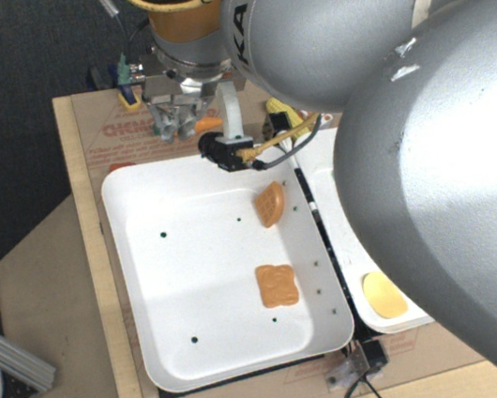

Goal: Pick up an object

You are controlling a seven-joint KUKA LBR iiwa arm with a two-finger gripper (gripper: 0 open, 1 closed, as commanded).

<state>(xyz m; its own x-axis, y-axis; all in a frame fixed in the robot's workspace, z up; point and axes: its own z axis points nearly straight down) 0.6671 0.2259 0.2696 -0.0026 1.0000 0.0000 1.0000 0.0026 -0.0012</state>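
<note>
My gripper (175,122) hangs over the far rim of the left bin (156,267), near its back middle. Close to its right side an orange bit (208,124) shows; I cannot tell whether it is held. Two orange-brown pieces lie in the left bin: a rounded one (270,205) near the right wall and a squarish one (277,285) nearer the front. Both are well clear of the gripper.
A pale yellow round thing (384,295) lies in the right bin (346,252), mostly covered by the big grey arm (427,133). The bench's brown board (88,155) runs along the left and back of the bins.
</note>
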